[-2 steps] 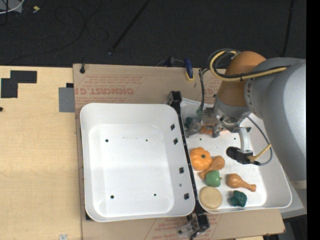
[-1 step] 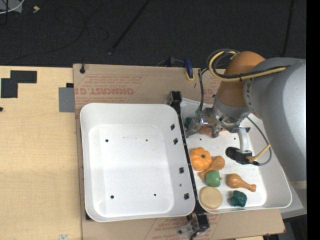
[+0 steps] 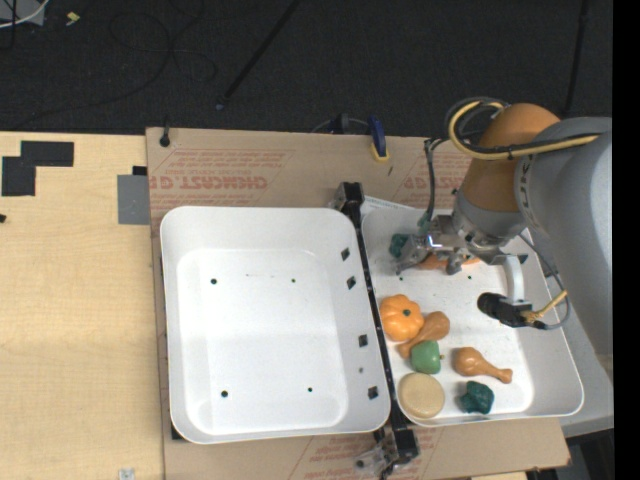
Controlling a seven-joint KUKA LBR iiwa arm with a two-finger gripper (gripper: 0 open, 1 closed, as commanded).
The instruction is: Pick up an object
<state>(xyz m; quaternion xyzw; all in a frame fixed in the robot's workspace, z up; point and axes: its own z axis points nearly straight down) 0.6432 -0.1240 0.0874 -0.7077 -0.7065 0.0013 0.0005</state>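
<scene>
gripper [image 3: 432, 251] low in right bin [image 3: 560, 388], far end, by teal obj [image 3: 401, 243] | fingers: can't tell open/closed | orange pumpkin [image 3: 401, 317] nearer mid; left bin [image 3: 260, 318] beside

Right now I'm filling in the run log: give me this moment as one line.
arm: over right bin | pincer: low at bin's far end, beside teal toy | grasp: unconfirmed | pumpkin: lying loose
</scene>
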